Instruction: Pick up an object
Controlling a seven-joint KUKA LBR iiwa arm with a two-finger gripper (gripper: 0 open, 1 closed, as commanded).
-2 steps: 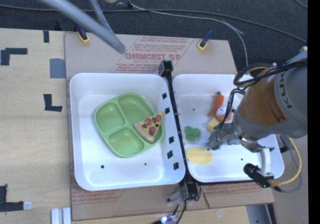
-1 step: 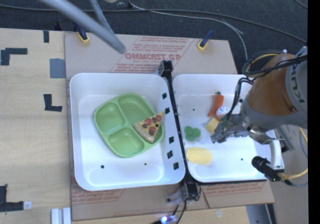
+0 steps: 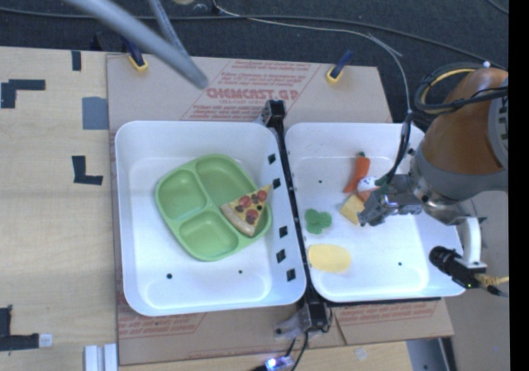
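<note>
In the right bin [image 3: 388, 278] lie a carrot [image 3: 360, 171], a yellow cheese wedge [image 3: 352, 209], a green broccoli piece [image 3: 317, 219] and a flat yellow oval [image 3: 329, 258]. My gripper [image 3: 374, 209] reaches in from the right and sits low beside the cheese wedge, its dark tip touching or just right of it. A small white and blue item shows just above the gripper tip. The left bin [image 3: 140, 221] holds a green divided plate [image 3: 198, 200] with a pizza slice [image 3: 248, 210] on its right compartment.
A black divider [image 3: 285, 212] runs between the two bins. The arm's orange band and grey body [image 3: 463, 146] hang over the right bin's right side. Cables and a grey pole cross the upper part of the view above the cardboard sheet.
</note>
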